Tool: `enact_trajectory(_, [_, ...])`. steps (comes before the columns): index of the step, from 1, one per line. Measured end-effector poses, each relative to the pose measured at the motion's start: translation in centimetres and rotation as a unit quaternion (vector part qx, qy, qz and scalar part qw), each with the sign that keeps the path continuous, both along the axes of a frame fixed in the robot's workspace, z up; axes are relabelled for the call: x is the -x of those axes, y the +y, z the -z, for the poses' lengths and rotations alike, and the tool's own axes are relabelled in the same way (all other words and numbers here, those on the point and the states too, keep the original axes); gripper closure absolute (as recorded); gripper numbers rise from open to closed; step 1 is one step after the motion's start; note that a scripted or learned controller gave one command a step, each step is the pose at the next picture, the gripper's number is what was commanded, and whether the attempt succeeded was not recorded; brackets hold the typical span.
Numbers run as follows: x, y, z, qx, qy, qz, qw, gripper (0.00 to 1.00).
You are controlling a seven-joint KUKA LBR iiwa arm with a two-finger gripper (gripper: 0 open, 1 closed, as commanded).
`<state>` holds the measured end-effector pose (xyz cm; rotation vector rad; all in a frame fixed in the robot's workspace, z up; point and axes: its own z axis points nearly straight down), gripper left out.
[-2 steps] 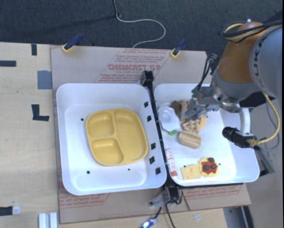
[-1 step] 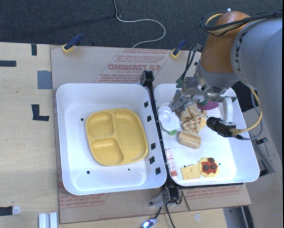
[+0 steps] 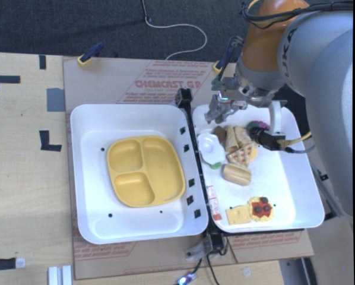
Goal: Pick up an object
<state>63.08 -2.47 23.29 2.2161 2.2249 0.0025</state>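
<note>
Grey arm with its orange band reaches in over the far edge of the right-hand white bin. The gripper hangs at the bin's far left corner, close to the black divider between the two bins. Whether its fingers are apart or together cannot be told from this view, and nothing can be made out between them.

Positions relative to the gripper:
- Directly below it, toward the near side: a white cup-like item with a small green piece at its near edge.
- Just to the right of that item: a cluster of brown and tan food pieces, including a wedge with a red lattice pattern.
- Nearer still: a tan bread-roll shape.
- Well apart, at the near end of the same bin: a yellow slab and a pizza-like piece with red dots, touching each other.
- To the right, behind the wrist: a pink and green object, partly hidden.

To the gripper's left, in the other white bin, lies a yellow three-compartment plate, flat and well apart from the tool. Both bins sit on a cardboard sheet.
</note>
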Motion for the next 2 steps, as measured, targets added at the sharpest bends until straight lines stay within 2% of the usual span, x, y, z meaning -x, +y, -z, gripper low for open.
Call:
enact_trajectory(1, [1.0,-0.2,-0.1,0.0008,0.002,0.002,1.0,1.0])
enact_trajectory(2, [0.8,-0.2,2.0,0.0008,0.003,0.001,1.0,1.0])
